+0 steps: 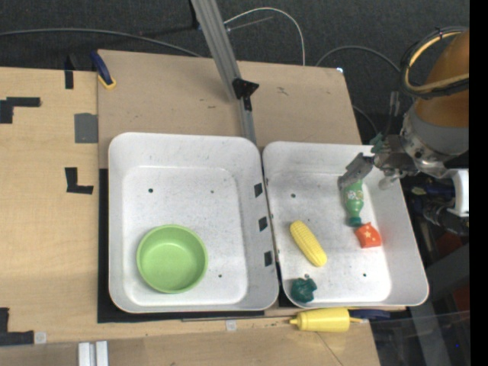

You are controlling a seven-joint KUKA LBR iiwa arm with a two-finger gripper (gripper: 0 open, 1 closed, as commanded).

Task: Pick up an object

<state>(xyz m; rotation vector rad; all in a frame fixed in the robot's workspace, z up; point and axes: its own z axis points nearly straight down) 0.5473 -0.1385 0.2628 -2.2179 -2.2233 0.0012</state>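
The green bottle lies in the right bin, in its upper right part, pointing roughly up and down the frame. Just below it, touching or nearly so, sits a small orange block. Further left in the same bin lies a yellow corn cob, and a dark green lump rests at the bin's lower rim. A yellow bottle lies outside on the bench, below that rim.

The gripper hangs right over the top end of the green bottle, one grey finger slanting down toward it; whether the claw is spread or pressed together cannot be told from this angle.

This looks like the approach step, with the bottle the likely target and nothing lifted yet. The next move calls for a descent that straddles the bottle's narrow body without nudging the orange block.

In the left bin a green bowl sits at lower left.
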